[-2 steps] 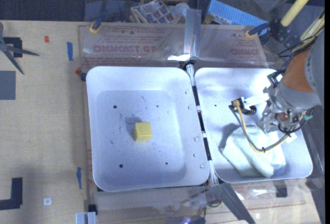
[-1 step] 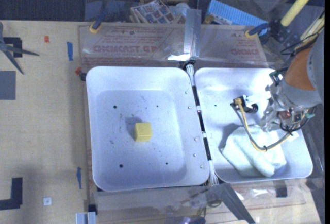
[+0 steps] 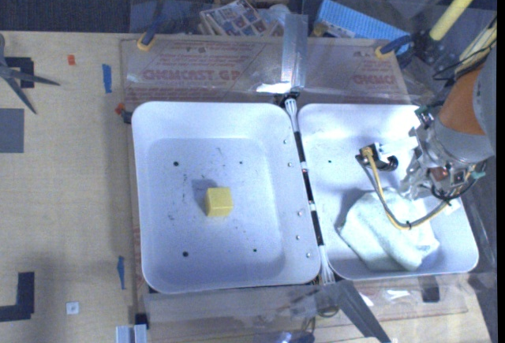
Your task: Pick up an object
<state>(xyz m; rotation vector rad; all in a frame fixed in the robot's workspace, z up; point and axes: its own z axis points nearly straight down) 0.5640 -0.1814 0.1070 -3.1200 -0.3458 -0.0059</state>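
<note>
Overhead, 2 shallow white bins sit side by side on the bench (image 3: 63,199), and the left bin (image 3: 150,128) serves as the landmark. A yellow block (image 3: 219,202) lies near the middle of the left bin's floor, alone and apart from every wall. To the right of the left bin, across the shared divider, the right bin (image 3: 331,124) holds a crumpled white cloth (image 3: 387,235) in its near part. The arm (image 3: 461,113), grey with an orange band, reaches in over the far side of the right bin, well apart from the left bin. Its gripper (image 3: 417,190) hangs at the upper right edge of the white cloth, with a yellow cable (image 3: 383,195) looping across the cloth to a small black and yellow fitting (image 3: 372,154). Whether the jaws are open or closed cannot be told, since wrist hardware and cable hide them. Nothing is seen lifted. By this evidence the task is at the approach or grasp stage: the cloth looks the likely target, and a secure grip and lift remain to be done.
</note>
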